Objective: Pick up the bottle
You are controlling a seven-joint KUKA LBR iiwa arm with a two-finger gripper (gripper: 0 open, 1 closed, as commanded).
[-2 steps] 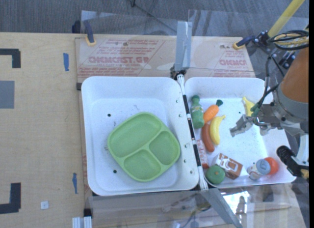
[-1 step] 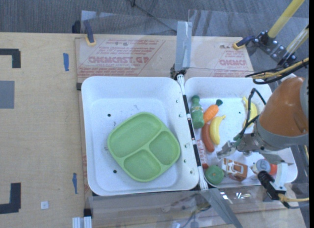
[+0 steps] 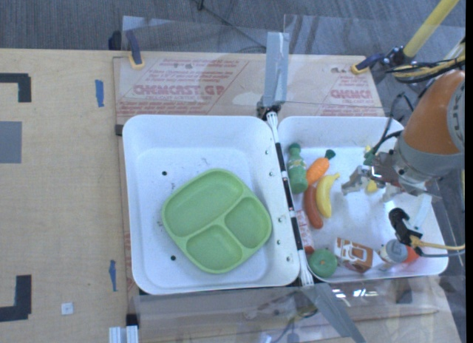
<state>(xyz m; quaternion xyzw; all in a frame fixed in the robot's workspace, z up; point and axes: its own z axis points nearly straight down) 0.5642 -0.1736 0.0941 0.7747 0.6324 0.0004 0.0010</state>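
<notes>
We see the green bottle [image 3: 296, 169] at the right bin's [image 3: 347, 128] left wall. Our hand [image 3: 360, 179] hovers well right of it, fingers spread, gripping nothing.

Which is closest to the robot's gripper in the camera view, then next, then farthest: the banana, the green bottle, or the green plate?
From the gripper:
1. Banana, right bin, just to the gripper's left in the view.
2. Green bottle, same bin, by the wall between the bins.
3. Green plate, over in the left bin.

Grey arm [image 3: 421, 158], orange band
</notes>
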